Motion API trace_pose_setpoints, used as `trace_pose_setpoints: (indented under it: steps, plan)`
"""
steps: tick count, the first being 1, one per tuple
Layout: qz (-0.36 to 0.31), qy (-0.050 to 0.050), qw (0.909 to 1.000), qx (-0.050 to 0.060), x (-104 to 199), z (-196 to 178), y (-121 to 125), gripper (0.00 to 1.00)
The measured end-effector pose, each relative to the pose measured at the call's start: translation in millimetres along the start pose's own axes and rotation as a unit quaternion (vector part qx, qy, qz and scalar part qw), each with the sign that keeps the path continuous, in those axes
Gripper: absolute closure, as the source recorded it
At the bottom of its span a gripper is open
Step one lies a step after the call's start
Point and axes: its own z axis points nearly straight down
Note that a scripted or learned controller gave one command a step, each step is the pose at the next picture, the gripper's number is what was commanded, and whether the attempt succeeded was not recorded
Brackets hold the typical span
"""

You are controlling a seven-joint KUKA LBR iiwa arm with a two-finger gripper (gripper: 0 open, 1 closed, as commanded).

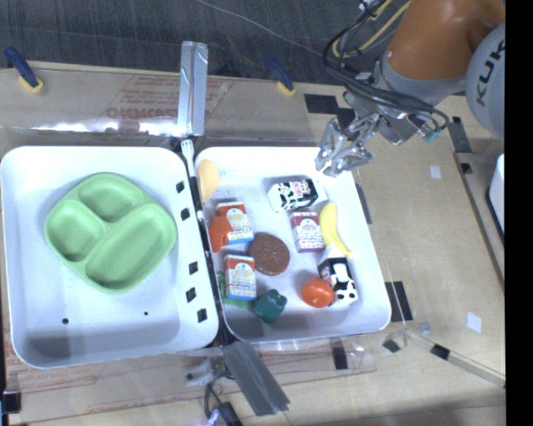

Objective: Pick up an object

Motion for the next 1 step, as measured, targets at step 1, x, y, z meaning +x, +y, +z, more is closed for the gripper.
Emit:
trace_pose_setpoints:
  steps: [1]
  plan:
    - [0.071,0.003,0.9975,-0.004,-19.4,166.7,40.0,1.0]
